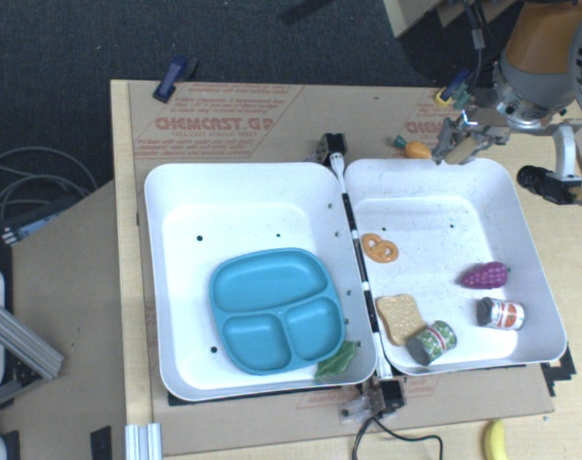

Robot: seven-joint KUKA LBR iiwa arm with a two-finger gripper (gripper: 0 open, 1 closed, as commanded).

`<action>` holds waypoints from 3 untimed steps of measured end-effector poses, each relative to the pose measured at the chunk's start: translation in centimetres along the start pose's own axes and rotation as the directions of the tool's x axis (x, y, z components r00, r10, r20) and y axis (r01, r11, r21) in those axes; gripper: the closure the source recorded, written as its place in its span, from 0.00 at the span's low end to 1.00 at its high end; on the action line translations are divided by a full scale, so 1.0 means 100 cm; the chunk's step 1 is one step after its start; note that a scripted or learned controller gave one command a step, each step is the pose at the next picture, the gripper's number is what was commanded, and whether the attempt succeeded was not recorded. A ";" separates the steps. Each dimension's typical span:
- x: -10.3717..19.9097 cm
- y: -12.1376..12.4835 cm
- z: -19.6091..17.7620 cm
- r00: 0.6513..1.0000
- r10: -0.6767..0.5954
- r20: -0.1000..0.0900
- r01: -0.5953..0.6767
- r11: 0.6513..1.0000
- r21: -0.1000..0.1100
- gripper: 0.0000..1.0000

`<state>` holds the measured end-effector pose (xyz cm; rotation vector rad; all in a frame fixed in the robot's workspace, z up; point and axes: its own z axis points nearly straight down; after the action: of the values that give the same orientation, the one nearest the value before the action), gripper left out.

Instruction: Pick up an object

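Pretzel (379, 248) well below hand (455, 148)

Right bin, all well below the hand (455, 149): pretzel (379, 248), toast slice (399, 316), purple grapes (485, 276), two toppled cans (431, 341), apparently.

Bench (223, 123) with two white bins (175, 209).

From my seat, the grey arm with its orange band (549, 27) is cut off by the top and right edges. The two-finger gripper (455, 147) is too small to read. A yellow curved object (494, 441) runs off the bottom edge.
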<state>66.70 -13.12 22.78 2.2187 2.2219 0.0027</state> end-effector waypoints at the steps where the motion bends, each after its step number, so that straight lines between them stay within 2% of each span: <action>1: 0.015 -0.035 -0.017 1.000 0.001 -0.001 -0.001 1.000 0.003 1.00; 2: 0.026 0.000 -0.007 1.000 0.000 0.000 0.000 1.000 0.000 1.00; 3: 0.044 -0.033 0.005 1.000 0.001 -0.001 -0.001 1.000 0.004 1.00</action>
<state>63.37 -8.68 22.23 2.2222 2.2226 -0.0007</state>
